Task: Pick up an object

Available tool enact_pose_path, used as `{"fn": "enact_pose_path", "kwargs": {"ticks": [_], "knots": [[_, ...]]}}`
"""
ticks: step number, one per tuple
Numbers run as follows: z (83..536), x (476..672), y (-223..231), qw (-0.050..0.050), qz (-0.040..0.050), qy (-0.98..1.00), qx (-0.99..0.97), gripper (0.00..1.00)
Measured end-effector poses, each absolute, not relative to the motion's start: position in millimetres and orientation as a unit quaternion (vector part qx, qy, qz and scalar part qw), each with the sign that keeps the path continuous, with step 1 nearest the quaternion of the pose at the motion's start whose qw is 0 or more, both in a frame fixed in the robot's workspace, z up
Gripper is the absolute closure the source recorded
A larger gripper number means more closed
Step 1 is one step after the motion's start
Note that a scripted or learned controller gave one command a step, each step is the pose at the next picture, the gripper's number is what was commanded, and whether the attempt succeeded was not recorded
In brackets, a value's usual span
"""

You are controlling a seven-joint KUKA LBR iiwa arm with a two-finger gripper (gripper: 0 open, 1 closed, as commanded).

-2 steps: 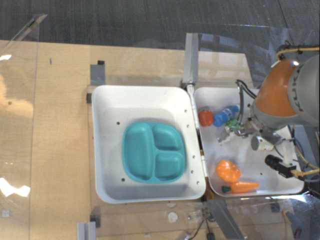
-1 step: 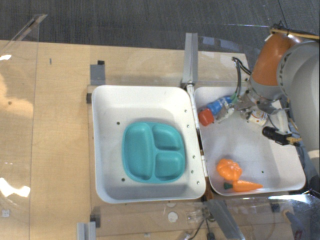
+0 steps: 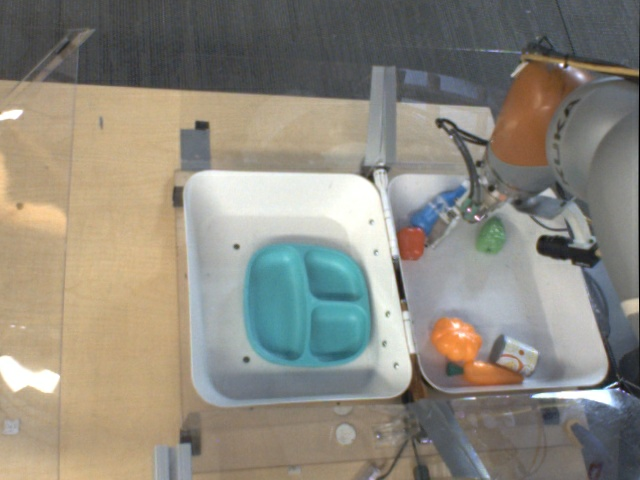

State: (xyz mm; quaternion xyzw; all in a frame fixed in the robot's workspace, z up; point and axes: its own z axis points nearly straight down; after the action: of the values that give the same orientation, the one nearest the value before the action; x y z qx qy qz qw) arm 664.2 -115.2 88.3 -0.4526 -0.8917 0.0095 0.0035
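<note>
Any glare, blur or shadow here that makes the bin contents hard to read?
Camera view: bright glare patches on the clear panel at left; both bins evenly lit. The teal tray is sharp. The gripper is soft and cluttered against the blue object. Small items in the right bin's near corner are slightly blurred.

A wooden bench [image 3: 110, 268] carries two shallow white bins side by side. The left bin [image 3: 215, 208] holds a teal divided plate [image 3: 305, 303] with three compartments, lying flat near the middle of its floor. The right bin [image 3: 590, 353] touches the left bin along their shared rim. A grey metal post [image 3: 380, 118] stands at the far end of that seam. A grey bracket [image 3: 195, 148] sits just beyond the left bin's far left corner. Dark ribbed flooring [image 3: 250, 23] runs behind the bench.
</note>
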Motion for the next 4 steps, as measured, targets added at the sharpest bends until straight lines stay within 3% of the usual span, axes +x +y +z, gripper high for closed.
{"fn": "enact_pose_path", "kwargs": {"ticks": [1,2,3,4], "knots": [[90,661.0,-101,-0.006,0.0025,-0.795,-0.606,0.0],[151,607.6,-135,-0.004,-0.0021,-0.758,-0.653,0.0],[88,639.8,-173,-0.005,-0.0028,-0.736,-0.677,0.0],[102,643.0,-170,-0.008,-0.0047,-0.739,-0.673,1.0]]}}
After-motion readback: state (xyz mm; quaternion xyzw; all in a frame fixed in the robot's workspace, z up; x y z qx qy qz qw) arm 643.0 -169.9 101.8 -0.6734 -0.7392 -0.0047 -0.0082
